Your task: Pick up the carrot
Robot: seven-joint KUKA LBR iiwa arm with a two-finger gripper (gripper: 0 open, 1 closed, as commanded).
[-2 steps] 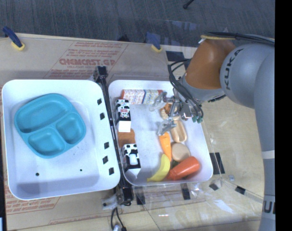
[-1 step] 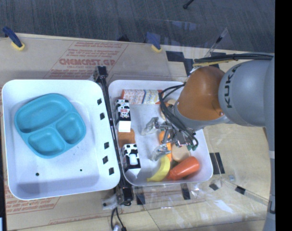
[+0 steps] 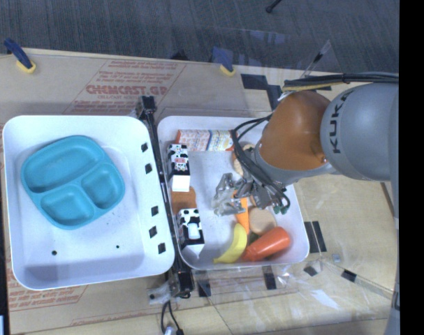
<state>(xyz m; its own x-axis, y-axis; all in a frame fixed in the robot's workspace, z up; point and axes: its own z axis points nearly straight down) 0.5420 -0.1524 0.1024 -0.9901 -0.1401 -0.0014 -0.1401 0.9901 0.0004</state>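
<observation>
Reaching in from the right, the grey arm with its orange band hangs low over the right bin (image 3: 295, 215), and the gripper (image 3: 232, 195) sits in the bin's middle, just above the near-right cluster of toy food.

- Carrot (image 3: 269, 243): orange-red, lying along the near-right corner of the right bin, tapering toward the bin's right wall. A yellow banana (image 3: 232, 246) lies touching or just beside its thick end. A pale tan piece (image 3: 260, 222) and a small orange piece (image 3: 242, 217) sit just above it, between carrot and gripper.
- Jaws: metal linkage visible, but whether they stand wide or narrow I cannot tell; cables and wrist shadow muddle it. Nothing visibly between them.
- Other contents: cow-patterned blocks (image 3: 178, 160), a white block and a brown block line the bin's left wall; a box (image 3: 203, 139) lies along the far wall. Left bin (image 3: 16, 187) holds a blue divided plate (image 3: 72, 180).

Judgement on the step: this looks like the approach, with the gripper short of the carrot, up and left of it. To do it well, I'd want the jaws shifted toward the near-right corner, centred over the carrot's midsection, and turned so they close across its narrow width, not along its length. Crowding is the trouble: banana on one side, bin wall on the other, tan piece above. A descent too far left likely catches the banana or the small orange piece instead.
</observation>
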